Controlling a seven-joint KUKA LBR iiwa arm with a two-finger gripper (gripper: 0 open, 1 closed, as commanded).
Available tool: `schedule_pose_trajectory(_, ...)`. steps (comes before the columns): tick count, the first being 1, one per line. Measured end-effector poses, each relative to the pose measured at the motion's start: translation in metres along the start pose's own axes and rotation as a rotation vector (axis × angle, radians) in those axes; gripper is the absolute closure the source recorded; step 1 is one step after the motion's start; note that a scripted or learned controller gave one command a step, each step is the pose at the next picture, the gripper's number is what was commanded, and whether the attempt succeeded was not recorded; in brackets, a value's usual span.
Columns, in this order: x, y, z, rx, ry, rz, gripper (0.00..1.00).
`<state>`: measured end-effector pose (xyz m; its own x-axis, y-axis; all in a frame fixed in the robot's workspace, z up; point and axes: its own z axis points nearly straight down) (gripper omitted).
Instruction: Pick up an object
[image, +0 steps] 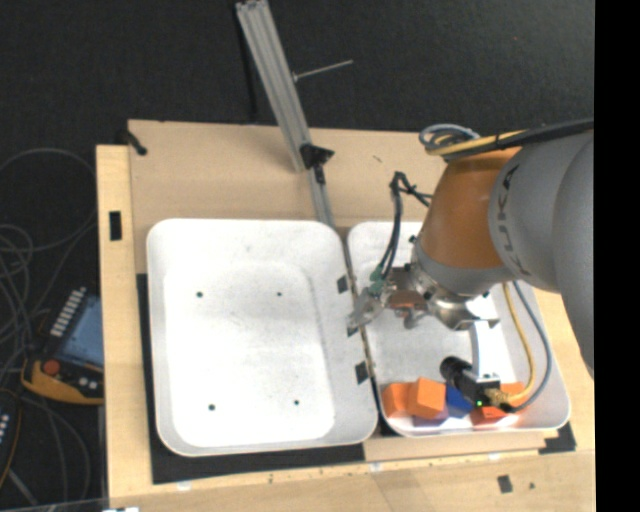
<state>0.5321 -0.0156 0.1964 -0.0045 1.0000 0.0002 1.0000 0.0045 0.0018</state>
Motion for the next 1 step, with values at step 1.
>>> schedule_pose_trajectory(1,0.0709,-0.0218,-0.0002,0.003,0.002,-0.004,0.0)
